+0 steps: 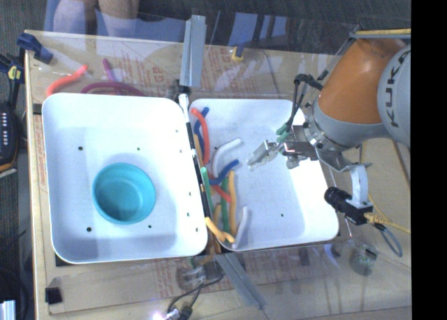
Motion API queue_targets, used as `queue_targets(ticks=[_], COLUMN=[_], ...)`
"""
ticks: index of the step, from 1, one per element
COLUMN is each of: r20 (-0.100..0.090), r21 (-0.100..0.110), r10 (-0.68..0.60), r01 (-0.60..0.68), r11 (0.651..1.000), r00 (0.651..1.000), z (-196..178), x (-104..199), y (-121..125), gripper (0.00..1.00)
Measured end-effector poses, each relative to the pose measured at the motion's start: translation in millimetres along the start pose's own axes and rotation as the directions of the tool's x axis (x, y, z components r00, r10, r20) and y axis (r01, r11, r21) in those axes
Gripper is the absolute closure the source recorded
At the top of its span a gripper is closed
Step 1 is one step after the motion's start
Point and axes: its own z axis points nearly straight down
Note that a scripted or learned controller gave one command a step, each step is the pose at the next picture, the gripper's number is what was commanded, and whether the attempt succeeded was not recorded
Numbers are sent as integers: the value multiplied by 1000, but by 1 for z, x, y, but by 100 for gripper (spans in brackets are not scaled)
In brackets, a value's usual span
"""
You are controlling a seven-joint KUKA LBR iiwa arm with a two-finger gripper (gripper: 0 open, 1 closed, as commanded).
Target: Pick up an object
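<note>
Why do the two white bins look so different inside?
The left bin holds one thing, a round teal bowl standing upright near its middle. The right bin holds many long thin pieces, red, blue, orange, green and white, heaped along its left wall. The gripper is above the right bin, not above the left bin. Both bins are white and shallow, side by side.

My arm is reaching in from the right, its orange band bulging above the grey wrist. I am holding my pincer out to the left, low and nearly level, its pale fingers pointing leftward; how far apart they are standing is unclear.
</note>
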Motion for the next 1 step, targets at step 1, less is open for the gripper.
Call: queue_targets(ticks=[1], r20=[5], r21=[-9], r10=[-127], r01=[127], r11=[992], r00=[992], z=[163], x=[7], y=[21], gripper=[0])
